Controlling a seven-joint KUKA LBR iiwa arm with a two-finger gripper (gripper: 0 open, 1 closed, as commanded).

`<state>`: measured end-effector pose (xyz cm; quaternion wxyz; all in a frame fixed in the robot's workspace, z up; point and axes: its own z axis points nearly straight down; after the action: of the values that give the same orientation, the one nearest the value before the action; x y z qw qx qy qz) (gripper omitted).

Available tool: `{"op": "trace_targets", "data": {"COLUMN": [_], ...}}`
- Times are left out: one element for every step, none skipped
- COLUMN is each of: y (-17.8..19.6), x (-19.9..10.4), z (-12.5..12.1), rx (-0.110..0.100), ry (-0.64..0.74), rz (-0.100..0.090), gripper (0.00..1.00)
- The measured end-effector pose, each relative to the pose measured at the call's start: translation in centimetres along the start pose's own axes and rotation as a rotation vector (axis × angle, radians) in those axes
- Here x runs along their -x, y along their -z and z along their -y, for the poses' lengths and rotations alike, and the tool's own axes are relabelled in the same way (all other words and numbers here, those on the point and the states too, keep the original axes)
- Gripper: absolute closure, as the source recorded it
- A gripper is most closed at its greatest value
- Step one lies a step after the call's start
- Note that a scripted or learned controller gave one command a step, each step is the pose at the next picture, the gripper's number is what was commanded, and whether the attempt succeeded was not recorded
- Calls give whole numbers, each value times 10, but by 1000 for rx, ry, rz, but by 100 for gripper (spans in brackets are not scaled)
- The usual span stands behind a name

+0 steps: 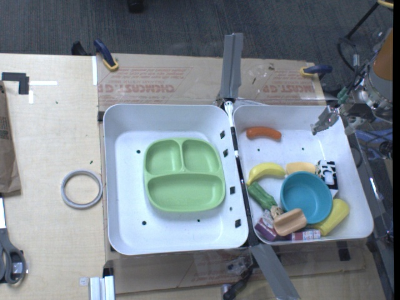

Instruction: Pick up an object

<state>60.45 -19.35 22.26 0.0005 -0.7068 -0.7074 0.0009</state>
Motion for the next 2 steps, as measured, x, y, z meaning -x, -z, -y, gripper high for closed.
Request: {"op": "trace_targets", "data": {"y": [-60,-120], "x": [-32,-66], "z": [89,76], "rx": [-1,1], "ry": [96,327], "rz": [-1,-1], "gripper": [0,0]}}
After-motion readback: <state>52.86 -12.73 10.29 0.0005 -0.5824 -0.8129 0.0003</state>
